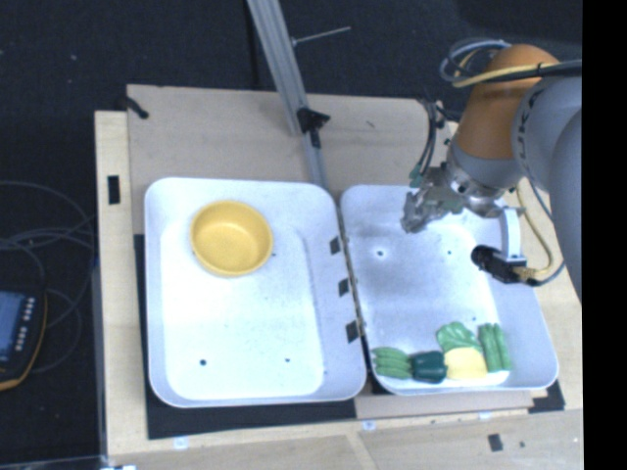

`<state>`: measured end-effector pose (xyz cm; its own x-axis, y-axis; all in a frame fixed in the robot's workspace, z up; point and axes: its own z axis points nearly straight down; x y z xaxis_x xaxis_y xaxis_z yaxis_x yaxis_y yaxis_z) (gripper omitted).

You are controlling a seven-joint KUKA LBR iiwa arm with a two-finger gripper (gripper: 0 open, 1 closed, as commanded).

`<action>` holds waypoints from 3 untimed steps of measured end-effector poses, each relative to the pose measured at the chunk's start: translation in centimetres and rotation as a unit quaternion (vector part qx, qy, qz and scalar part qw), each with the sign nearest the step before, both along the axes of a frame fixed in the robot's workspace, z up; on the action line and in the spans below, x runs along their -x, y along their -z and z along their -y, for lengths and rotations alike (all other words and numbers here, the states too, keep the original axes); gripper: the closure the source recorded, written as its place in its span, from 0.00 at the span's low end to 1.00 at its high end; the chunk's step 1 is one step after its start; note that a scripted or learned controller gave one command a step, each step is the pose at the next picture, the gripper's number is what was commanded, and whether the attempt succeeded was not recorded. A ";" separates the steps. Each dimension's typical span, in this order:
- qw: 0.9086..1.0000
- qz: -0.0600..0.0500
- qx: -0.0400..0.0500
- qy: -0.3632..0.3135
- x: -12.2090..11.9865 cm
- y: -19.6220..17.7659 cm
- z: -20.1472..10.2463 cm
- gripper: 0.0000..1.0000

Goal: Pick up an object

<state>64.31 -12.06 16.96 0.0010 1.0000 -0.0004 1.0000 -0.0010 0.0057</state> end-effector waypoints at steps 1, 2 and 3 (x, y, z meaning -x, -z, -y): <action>1.000 0.000 0.000 0.000 -0.1 -5.3 0.1 1.00; 1.000 -0.002 -0.001 -0.002 -0.8 -6.0 -4.4 1.00; 1.000 -0.002 -0.001 -0.002 -0.9 -5.4 -10.2 1.00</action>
<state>65.19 -1.82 22.38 -0.0035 1.0000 0.0009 1.0000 0.0035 0.0007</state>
